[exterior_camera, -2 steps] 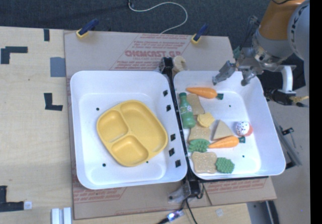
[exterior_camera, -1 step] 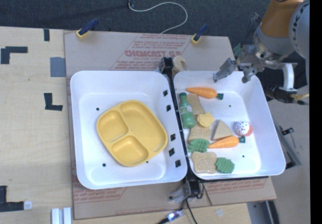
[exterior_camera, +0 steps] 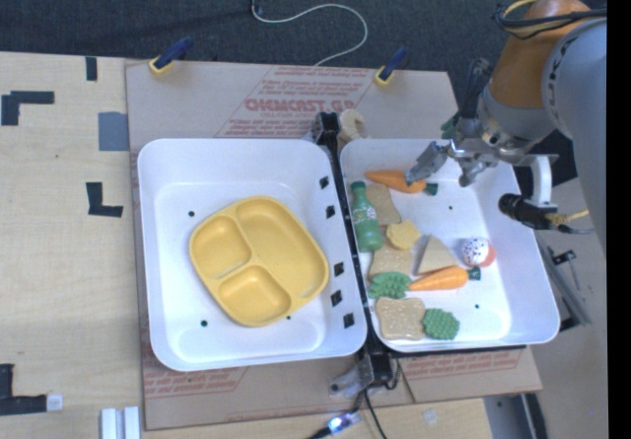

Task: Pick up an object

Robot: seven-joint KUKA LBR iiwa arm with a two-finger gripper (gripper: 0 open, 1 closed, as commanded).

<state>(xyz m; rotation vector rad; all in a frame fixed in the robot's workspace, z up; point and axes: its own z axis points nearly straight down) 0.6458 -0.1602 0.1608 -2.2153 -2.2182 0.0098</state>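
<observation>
The gripper (exterior_camera: 446,164) hangs over the back of the right bin (exterior_camera: 523,324) with its fingers spread and nothing between them. An orange carrot (exterior_camera: 397,181) lies just beside the left fingertip, near the bin's back wall. Judged risk: the closing fingers may push the tapered carrot aside or strike the wall. The left bin (exterior_camera: 163,230) holds a yellow divided tray (exterior_camera: 258,259); both bins rest on cardboard (exterior_camera: 286,102) over a wooden bench (exterior_camera: 59,259).

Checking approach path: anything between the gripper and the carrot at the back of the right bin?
Nothing visible. The gripper hangs right at the tip of that carrot, with bare bin floor around it. The green bottle lies apart, nearer the divider.
</observation>
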